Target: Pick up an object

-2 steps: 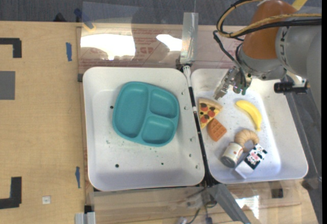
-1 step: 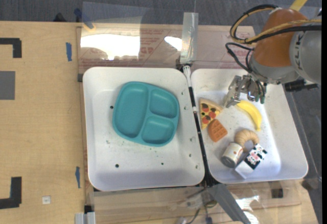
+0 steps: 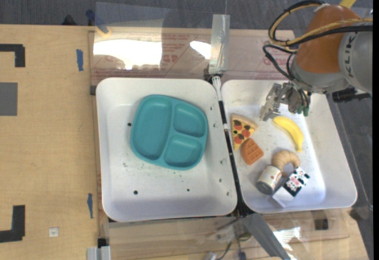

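My gripper (image 3: 267, 114) hangs over the back of the right bin (image 3: 337, 134), its fingers spread open with nothing between them. A yellow banana (image 3: 290, 131) lies just to its right and slightly nearer the front. A pizza slice toy (image 3: 241, 129) sits to the gripper's left, with an orange waffle-like piece (image 3: 252, 151) below it. Toward the front of the bin lie a brown croissant (image 3: 285, 159), a small tin can (image 3: 269, 179) on its side, and a black-and-white carton (image 3: 295, 182).
The left bin (image 3: 118, 193) holds a teal divided plate (image 3: 169, 132). A raised divider (image 3: 227, 146) separates the two bins. The arm's orange band (image 3: 323, 45) and cables loom over the right bin's back right corner.
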Available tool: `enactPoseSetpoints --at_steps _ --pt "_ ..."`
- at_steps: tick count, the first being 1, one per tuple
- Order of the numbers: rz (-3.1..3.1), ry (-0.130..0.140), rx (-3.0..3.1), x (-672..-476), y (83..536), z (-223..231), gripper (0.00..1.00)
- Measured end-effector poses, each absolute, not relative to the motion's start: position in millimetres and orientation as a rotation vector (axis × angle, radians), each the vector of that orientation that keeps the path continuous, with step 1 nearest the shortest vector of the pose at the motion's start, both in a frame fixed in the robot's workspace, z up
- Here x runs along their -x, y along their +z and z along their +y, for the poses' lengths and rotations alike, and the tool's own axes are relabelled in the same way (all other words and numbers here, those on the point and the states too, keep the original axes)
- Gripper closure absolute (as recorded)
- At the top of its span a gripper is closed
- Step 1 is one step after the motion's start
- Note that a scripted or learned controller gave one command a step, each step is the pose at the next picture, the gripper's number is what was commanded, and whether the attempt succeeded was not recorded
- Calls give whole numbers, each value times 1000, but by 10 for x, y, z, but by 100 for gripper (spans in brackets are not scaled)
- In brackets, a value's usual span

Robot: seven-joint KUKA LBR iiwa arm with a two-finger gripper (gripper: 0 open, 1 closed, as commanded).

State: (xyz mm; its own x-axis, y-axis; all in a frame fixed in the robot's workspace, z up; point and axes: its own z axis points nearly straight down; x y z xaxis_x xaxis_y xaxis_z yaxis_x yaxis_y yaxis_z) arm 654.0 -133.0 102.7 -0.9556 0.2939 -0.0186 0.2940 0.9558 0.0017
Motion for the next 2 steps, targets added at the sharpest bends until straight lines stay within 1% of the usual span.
enactPoseSetpoints --at_steps 1,2 --pt "3106 -4 -397 -6482 882 -2209 100" --pt "3095 -6 -388 -6522 1023 -2178 100"
